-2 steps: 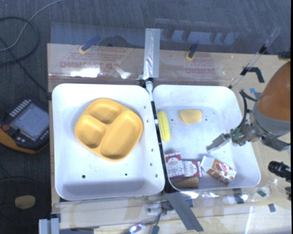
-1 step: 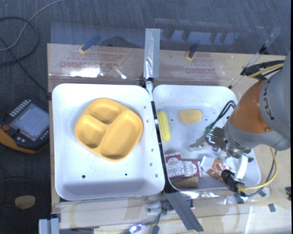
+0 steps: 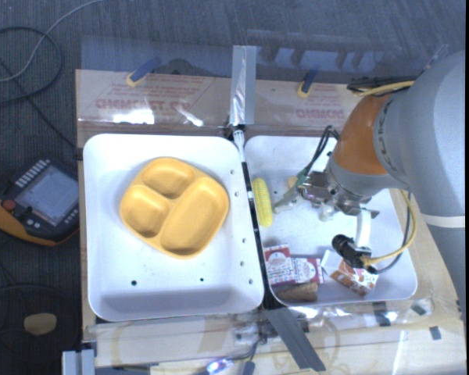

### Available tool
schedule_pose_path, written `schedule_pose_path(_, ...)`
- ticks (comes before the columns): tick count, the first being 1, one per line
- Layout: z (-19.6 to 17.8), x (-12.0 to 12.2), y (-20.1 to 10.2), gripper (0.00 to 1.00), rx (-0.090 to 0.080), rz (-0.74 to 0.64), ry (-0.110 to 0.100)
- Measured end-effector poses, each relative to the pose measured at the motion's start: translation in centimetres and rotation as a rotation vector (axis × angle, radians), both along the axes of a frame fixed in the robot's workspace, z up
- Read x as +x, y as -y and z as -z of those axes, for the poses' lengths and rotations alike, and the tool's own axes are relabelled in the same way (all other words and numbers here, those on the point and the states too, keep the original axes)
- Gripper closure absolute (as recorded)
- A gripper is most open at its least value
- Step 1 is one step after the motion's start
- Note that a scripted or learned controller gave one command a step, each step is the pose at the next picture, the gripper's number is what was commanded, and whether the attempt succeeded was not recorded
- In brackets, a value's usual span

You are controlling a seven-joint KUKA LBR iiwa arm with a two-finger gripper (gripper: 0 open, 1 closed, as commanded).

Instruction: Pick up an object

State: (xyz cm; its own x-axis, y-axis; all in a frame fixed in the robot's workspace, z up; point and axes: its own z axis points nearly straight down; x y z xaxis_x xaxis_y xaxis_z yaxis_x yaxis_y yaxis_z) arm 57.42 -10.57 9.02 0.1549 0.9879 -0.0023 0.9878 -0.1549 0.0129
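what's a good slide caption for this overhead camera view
Grey KUKA arm's gripper low in the right white bin among small packets; yellow three-compartment plastic tray in the left white bin.

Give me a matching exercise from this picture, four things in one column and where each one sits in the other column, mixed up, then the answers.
Things:
1. yellow divided plate
2. corn cob
3. red and white packet
4. handheld control pendant

Places:
A. on the floor, left of the bench
B. near edge of the right bin
C. middle of the left bin
D. against the right bin's left wall

Pairs: 1-C, 2-D, 3-B, 4-A
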Motion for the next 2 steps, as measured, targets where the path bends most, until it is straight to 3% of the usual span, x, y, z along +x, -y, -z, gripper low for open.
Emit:
schedule_pose_path(1,0.1,6.0,-0.9,0.00,-0.001,-0.021,-0.002)
schedule_pose_path(2,-1.0,6.0,-0.9,1.00,-0.003,-0.024,-0.002)
